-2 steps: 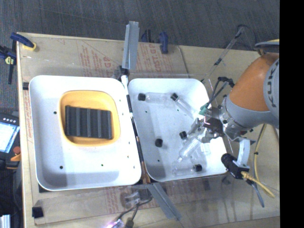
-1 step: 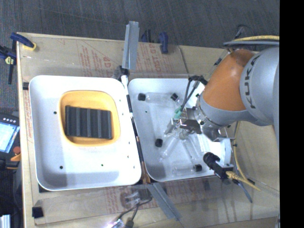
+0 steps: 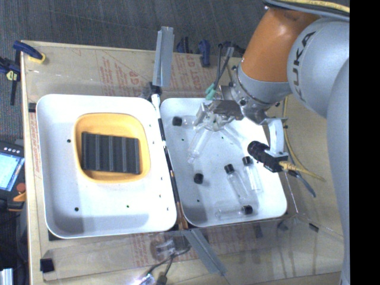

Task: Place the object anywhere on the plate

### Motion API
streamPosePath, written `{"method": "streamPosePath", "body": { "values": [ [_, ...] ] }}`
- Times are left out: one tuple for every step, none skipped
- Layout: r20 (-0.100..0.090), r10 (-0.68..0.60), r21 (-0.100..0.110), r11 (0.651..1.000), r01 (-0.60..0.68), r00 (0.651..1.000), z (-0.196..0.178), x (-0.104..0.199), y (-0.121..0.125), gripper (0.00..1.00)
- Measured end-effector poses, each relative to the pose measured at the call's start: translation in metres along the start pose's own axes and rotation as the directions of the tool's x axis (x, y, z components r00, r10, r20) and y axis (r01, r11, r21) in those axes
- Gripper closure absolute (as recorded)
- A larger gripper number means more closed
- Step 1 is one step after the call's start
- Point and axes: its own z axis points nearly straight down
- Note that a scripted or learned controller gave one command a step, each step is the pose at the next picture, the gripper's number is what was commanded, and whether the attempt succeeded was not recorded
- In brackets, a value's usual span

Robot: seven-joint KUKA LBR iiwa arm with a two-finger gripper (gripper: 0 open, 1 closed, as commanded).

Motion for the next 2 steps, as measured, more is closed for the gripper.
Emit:
{"method": "streamPosePath", "body": {
  "values": [
    [0.000,-0.034,0.004,0.999,0.034,0.999,0.0825,0.0424,0.0384,1.00],
    [0.000,-0.034,0.004,0.999,0.034,0.999,0.0823,0.0424,0.0385,0.00]
  ]
}}
